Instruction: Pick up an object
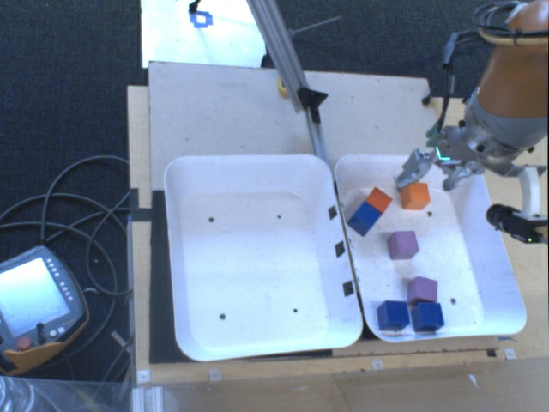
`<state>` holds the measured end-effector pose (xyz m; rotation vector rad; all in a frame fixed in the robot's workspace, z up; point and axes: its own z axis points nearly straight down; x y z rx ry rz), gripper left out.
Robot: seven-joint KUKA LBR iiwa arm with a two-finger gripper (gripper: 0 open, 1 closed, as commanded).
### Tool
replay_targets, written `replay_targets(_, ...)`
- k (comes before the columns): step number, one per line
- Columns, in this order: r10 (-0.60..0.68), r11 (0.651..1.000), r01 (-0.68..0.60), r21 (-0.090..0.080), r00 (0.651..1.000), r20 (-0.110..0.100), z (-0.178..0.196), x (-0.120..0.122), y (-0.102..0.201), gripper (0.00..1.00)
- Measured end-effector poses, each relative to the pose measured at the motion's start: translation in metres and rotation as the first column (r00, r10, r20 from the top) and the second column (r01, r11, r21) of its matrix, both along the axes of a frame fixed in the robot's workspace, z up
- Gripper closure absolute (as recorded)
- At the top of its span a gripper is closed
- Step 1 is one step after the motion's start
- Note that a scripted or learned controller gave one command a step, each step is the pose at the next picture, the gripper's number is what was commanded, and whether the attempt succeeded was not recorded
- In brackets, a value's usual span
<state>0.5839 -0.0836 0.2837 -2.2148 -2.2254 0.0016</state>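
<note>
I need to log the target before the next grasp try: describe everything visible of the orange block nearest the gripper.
The orange block is a small cube of plain, matte look, plastic or foam perhaps. It sits in the right bin near the far end, apart from the other blocks, its edges turned slightly against the bin's walls. The gripper hangs just above and beside it; whether a finger touches the block cannot be told. It rests on the bin's white floor, seemingly not lifted.

The bench (223, 101) bears two white bins (257, 256) side by side.
</note>
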Motion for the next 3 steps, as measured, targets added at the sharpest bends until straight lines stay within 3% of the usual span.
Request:
replay_targets(1, -0.001, 1.0, 0.001, 0.0, 1.0, 0.004, 0.002, 0.001, 0.0, 0.0)
replay_targets(3, -0.002, 1.0, 0.002, 0.0, 1.0, -0.001, -0.087, -0.005, 0.012, 0.0)
